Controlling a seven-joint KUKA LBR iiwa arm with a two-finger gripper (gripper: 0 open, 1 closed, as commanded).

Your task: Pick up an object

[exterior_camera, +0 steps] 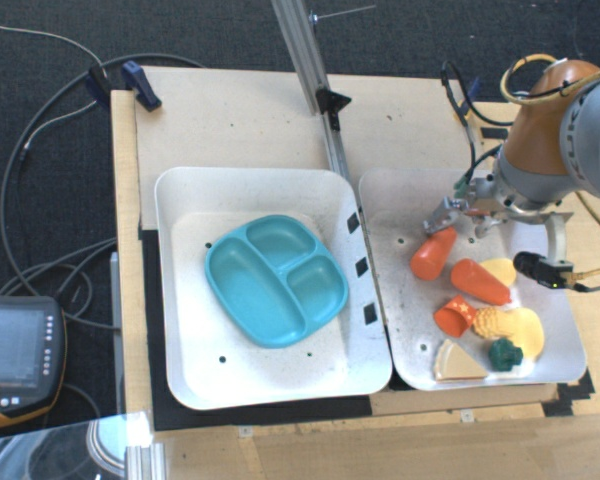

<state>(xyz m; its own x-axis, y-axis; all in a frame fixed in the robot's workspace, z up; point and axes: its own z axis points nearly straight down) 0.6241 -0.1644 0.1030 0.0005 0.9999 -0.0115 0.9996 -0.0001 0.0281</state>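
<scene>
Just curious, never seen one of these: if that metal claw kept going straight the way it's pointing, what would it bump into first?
Probably the orange cylinder-shaped toy, lying just below the gripper in the right white bin. Depth is hard to judge from above, so it could meet the bin floor beside it.

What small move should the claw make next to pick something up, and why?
Probably lower straight down a little: the claw sits just above the upper end of the orange carrot in the right bin, with no toy visibly between its fingers yet.
</scene>
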